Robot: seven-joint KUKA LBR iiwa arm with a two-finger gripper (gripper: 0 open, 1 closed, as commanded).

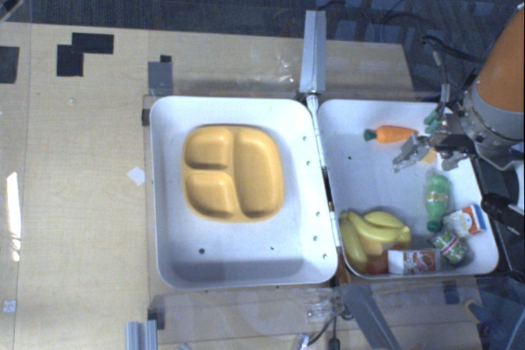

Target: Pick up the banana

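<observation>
One open, empty pincer (420, 150) hovered near the carrot (392, 134), well apart from the banana (375, 230) (best approached from above, squarely).

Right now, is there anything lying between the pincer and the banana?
In the camera view, only bare white bin floor lies between the pincer and the banana. The green bottle stands off to the side.

Yellow divided tray (233, 171) in left bin (168, 201); carrot (392, 134), green bottle (437, 197) in right bin (340, 123).
</observation>
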